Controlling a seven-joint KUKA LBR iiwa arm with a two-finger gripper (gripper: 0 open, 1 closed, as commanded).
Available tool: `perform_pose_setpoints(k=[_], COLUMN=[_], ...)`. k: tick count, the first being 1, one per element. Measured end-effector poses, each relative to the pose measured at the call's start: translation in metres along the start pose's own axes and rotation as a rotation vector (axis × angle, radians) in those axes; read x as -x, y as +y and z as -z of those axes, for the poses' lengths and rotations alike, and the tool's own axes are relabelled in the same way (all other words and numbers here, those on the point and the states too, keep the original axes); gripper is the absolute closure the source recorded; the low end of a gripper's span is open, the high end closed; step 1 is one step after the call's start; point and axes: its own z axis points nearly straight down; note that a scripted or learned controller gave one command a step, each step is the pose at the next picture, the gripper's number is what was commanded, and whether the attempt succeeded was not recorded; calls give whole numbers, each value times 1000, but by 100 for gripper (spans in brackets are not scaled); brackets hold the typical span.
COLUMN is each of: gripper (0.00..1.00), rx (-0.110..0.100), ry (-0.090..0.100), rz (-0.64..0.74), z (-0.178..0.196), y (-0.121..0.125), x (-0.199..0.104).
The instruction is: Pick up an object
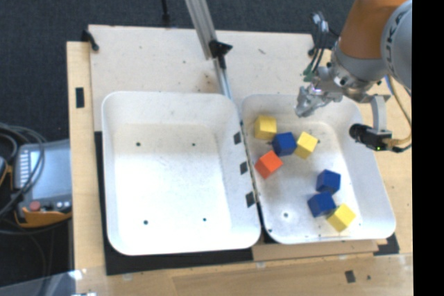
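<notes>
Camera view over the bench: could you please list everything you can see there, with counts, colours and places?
Yellow blocks: three; one at the right bin's upper left, one near its middle, one at its lower right.
Blue blocks: three; one between the upper two yellow blocks, two lower right.
Orange block: one, left side of right bin.
Right bin: one, white, holds all seven blocks.
Left bin: one, white, beside it.
Metal rail: one, silver, slanting from top toward the bins.
Bench: one, light wood.
Arm: one, grey with orange band, right side.
Gripper: one, over right bin's upper edge.
</notes>
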Motion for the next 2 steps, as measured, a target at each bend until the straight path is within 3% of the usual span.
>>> perform_pose_setpoints(k=[2], gripper=[100], rx=[1], ry=[0], rz=[1], z=[23], y=[4], x=[-98])
